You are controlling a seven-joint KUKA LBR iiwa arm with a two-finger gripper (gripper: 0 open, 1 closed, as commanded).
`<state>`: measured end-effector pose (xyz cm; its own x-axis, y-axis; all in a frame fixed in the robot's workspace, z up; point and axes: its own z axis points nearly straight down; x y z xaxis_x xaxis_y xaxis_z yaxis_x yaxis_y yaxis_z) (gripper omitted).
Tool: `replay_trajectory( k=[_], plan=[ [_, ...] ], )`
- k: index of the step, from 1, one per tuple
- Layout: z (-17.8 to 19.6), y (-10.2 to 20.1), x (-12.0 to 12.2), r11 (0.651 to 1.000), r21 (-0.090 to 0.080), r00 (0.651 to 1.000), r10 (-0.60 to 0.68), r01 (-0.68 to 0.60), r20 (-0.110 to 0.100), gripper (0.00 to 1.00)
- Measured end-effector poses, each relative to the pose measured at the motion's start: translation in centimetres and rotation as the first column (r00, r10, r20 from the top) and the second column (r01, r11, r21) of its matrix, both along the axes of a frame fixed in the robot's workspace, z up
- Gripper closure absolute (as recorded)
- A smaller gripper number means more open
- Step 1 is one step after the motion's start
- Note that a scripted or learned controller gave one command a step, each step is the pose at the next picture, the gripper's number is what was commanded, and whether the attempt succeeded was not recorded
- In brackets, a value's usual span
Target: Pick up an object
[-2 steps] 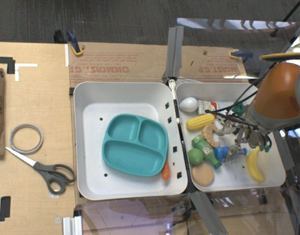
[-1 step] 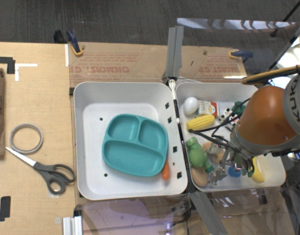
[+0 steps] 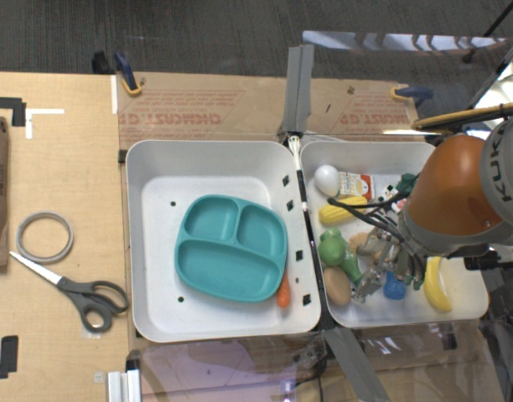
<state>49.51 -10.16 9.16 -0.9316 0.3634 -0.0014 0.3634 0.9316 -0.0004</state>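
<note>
Your main risk is crowding: the right shallow white bin [image 3: 466, 304] packs its toys close together, so a descent could nudge a neighbour, pinch two things at once, or close on nothing and come up bare; the cables hanging beside the wrist could also snag. The metal two-finger gripper [image 3: 372, 276] sits low in that bin, among a green plastic toy [image 3: 334, 248], a tan rounded piece [image 3: 336, 286], a small blue object [image 3: 394, 289] and a yellow plastic banana [image 3: 436, 285]; you cannot tell how far its jaws stand apart, nor whether anything lies between them. The left bin [image 3: 147, 224] holds a teal divided plate [image 3: 231, 248] with a small orange carrot-like piece [image 3: 283, 292] at its edge.
</note>
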Motion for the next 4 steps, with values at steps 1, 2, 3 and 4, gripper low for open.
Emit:
replay_trajectory(
  k=[1,2,3,4],
  plan=[
    [0.9,0.0,0.1,1.0,-0.001,1.0,0.003,-0.003,0.001,1.0],
    [0.9,0.0,0.1,1.0,-0.001,1.0,0.003,-0.003,0.001,0.0],
    [0.3,0.7,-1.5,0.989,0.0,0.989,-0.151,0.151,0.008,0.0],
    [0.4,0.7,6.0,0.999,0.0,0.999,-0.041,0.042,0.01,0.0]
  ],
)
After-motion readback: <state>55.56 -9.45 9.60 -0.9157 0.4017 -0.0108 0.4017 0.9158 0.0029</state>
